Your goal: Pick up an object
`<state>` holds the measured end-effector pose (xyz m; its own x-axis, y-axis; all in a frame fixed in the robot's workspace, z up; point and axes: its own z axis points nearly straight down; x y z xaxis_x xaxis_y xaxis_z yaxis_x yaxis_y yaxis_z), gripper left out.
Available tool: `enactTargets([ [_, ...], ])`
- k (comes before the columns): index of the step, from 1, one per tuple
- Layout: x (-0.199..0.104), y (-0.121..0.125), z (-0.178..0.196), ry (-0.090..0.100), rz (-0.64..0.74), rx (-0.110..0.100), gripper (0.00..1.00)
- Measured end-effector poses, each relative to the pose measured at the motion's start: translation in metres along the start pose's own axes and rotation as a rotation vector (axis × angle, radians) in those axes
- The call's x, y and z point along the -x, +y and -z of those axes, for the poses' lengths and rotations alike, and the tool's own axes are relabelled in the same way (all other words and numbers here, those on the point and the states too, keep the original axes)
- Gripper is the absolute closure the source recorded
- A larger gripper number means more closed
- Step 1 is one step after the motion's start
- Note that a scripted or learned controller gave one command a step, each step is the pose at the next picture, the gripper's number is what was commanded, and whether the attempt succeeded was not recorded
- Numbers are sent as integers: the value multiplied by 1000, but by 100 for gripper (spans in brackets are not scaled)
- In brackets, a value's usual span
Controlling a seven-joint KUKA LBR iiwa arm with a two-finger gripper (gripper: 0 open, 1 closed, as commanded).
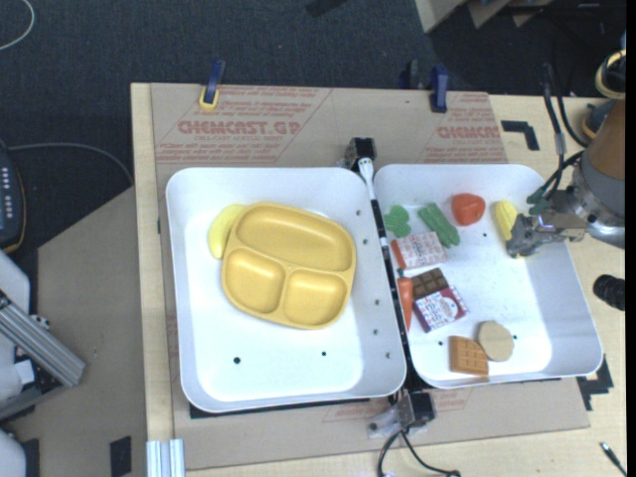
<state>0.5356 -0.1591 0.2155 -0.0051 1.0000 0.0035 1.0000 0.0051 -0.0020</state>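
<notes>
Camera view, from the near edge outward: the right bin holds, closest to its front wall, a tan square cracker touching a pale round biscuit. Behind them lies a dark red and white packet, its print too small to read, with a thin orange piece beside it at the bin's left wall. Farther back sit a pink-and-white wrapper, two green pieces, a red tomato-like toy and a yellow toy. The jaws hang just right of the yellow toy; whether they are released or clenched I cannot tell. The left bin carries a yellow three-section plate over a yellow item. On the far tabletop, the brown sheet reads "CHEMCAST GP" in red.
</notes>
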Motion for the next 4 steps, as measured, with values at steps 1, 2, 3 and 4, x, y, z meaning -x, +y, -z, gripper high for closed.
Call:
enactTargets([
  [1, -48, -10, 9, 0, 0, 1, 100],
  [2, -95, -18, 15, 0, 0, 0, 100],
  [3, -140, -24, 6, -1, 0, -1, 100],
  [4, -190, -24, 17, -1, 1, 4, 100],
])
